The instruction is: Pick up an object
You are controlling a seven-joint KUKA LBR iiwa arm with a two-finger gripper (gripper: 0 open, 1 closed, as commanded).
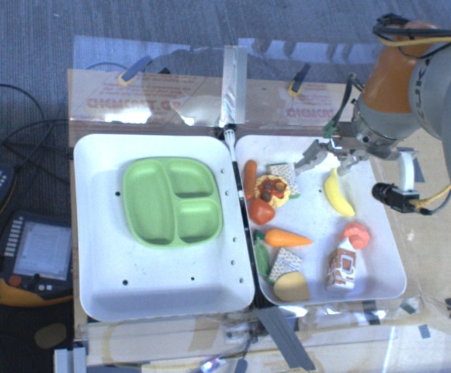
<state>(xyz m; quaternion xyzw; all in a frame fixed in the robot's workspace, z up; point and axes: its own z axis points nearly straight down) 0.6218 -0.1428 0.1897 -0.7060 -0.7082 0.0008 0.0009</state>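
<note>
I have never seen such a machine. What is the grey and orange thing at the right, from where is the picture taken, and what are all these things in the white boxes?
The grey and orange thing is a robot arm. Its tool, two metal fingers, hangs open over the back of the right bin and holds nothing. The one camera sits above the bench and looks down at a slant.

The left bin holds a green divided plate. The right bin holds toy food: a banana, a carrot, a sausage, a tomato, a potato, a small carton and a few others. At the far left lie two control screens.
</note>
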